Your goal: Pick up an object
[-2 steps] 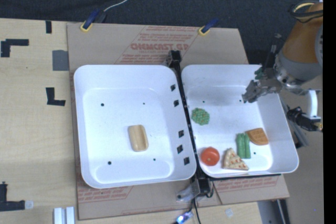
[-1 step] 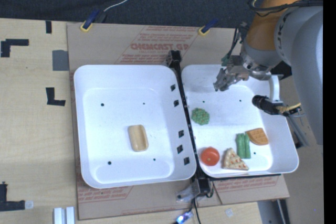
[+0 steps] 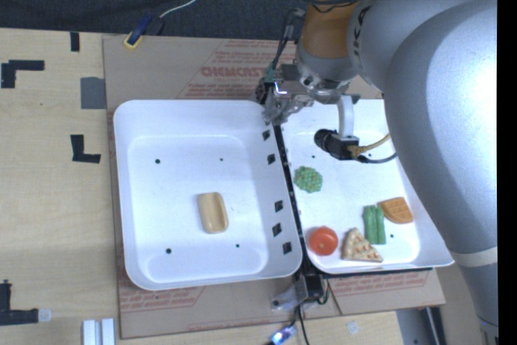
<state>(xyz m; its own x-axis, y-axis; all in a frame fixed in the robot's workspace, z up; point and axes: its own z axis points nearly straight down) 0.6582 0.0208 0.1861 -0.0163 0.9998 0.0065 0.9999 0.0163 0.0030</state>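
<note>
Nothing grabbed yet. The hand [image 3: 284,103] hangs over the top of the divider between the bins; can't tell its grip state. Bread roll [image 3: 212,212] sits in the left bin [image 3: 137,125], broccoli [image 3: 308,178] and tomato [image 3: 324,240] in the right.

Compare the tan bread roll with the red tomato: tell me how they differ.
The bread roll is tan and oblong; the tomato is red and round. The bread roll lies alone in the left bin; the tomato sits in the right bin near its front edge, beside a pizza slice. The roll looks larger. Both rest flat on a bin floor, away from the gripper.
</note>
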